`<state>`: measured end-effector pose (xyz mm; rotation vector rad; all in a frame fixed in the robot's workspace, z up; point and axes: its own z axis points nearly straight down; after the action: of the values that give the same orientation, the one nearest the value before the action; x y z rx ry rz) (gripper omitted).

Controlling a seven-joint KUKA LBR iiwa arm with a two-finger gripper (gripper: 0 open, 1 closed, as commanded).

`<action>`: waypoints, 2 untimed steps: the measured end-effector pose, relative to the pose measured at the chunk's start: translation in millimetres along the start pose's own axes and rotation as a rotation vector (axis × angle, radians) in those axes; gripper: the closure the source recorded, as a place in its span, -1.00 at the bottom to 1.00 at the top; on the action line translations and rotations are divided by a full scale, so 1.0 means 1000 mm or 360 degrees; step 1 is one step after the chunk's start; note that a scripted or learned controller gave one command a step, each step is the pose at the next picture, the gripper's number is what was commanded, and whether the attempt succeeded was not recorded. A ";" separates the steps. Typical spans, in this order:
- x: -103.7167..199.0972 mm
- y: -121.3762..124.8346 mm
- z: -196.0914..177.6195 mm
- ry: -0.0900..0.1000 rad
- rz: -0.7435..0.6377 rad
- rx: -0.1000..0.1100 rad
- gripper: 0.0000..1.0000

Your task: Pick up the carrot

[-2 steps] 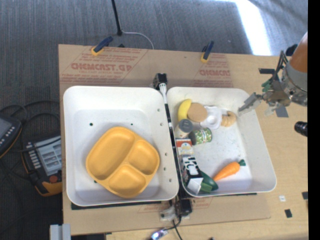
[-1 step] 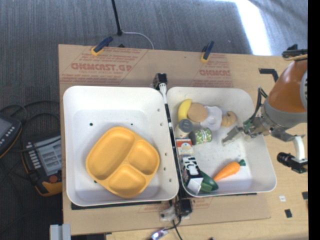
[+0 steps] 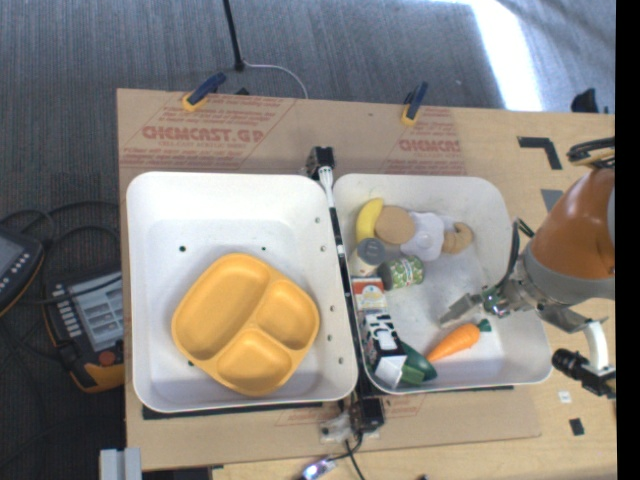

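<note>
Carrot (image 3: 453, 343) lying at front of right bin (image 3: 520, 368), green top pointing toward gripper (image 3: 470, 306). Gripper hovering just above and behind carrot, fingers spread, holding nothing — approach step underway. Next move: lowering, straddling carrot body, then closing.

We read "CHEMCAST GP" in red on the brown board (image 3: 210, 133) under the bins, once behind each bin

You see an orange carrot (image 3: 455, 343) with a green top, a yellow divided tray (image 3: 246, 322) and a yellow banana (image 3: 369, 218), all in white bins (image 3: 160, 268) (bench brown, lettered red).
</note>
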<state>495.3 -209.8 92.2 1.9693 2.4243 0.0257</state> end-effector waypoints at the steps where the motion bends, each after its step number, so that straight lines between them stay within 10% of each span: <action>1: 0.017 -0.003 0.001 -0.0023 0.0321 0.0009 -1.00; 2: 0.044 0.002 0.002 -0.0017 -0.0338 0.0015 -1.00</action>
<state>488.6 -166.7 90.4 1.6995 2.6157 0.0008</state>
